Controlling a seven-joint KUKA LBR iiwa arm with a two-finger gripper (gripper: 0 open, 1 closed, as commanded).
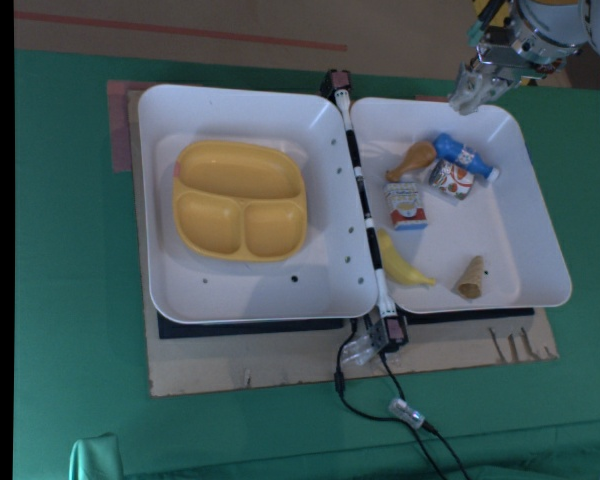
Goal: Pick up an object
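The right bin point(525, 218) holds several small items: a chicken drumstick point(412, 158), a blue bottle point(464, 156), a small can point(449, 179), a red and white carton point(406, 206), a banana point(403, 264) and an ice cream cone point(470, 278). My gripper point(472, 93) hangs above the far edge of the right bin, clear of all the items, with its fingers open and nothing between them. The blue bottle lies a short way in front of it.
The left bin point(160, 218) holds a yellow divided plate point(240, 200). A black divider strip point(360, 203) runs between the bins. Cables point(400, 408) trail over the green cloth in front.
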